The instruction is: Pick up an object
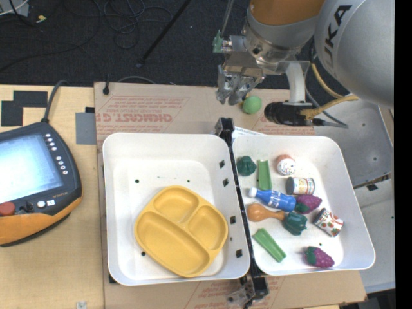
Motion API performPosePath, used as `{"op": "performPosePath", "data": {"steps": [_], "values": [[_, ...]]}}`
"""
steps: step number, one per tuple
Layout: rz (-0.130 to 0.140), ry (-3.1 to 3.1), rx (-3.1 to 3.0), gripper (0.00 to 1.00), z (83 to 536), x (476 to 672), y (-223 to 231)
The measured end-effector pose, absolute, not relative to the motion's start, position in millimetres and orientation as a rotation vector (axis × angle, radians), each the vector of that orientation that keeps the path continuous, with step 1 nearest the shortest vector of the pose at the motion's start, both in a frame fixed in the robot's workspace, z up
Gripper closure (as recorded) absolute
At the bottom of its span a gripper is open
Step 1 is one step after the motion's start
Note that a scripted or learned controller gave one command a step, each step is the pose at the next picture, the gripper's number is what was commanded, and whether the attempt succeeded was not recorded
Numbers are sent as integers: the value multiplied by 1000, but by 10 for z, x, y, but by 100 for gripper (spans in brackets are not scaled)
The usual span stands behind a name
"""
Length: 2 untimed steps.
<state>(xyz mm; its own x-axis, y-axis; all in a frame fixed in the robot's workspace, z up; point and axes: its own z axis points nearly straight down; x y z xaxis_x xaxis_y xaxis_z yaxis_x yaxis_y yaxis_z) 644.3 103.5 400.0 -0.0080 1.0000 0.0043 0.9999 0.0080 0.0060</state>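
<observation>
My gripper (230, 95) hangs high over the cardboard behind the two bins, near the top of the divider between them. A small green ball (252, 103) shows just right of its tip; I cannot tell whether it is held or lies on the cardboard. The right bin (351, 198) holds several small things: a blue bottle (273, 199), a dark green pepper (295, 223), a green block (268, 244), two purple grape bunches (320, 257), a small can (300, 186) and a white and red egg (286, 165).
A yellow divided plate (181, 229) lies in the left bin (119, 172). A teach pendant (32, 172) rests on the bench at far left. Cables run across the dark floor behind the cardboard.
</observation>
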Motion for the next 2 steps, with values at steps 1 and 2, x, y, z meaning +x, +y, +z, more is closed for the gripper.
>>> {"op": "performPosePath", "data": {"steps": [1,2], "values": [[-7,2232,2215,100,4041,6435,1011],[-11,2241,2208,100,4135,6432,1034]]}}
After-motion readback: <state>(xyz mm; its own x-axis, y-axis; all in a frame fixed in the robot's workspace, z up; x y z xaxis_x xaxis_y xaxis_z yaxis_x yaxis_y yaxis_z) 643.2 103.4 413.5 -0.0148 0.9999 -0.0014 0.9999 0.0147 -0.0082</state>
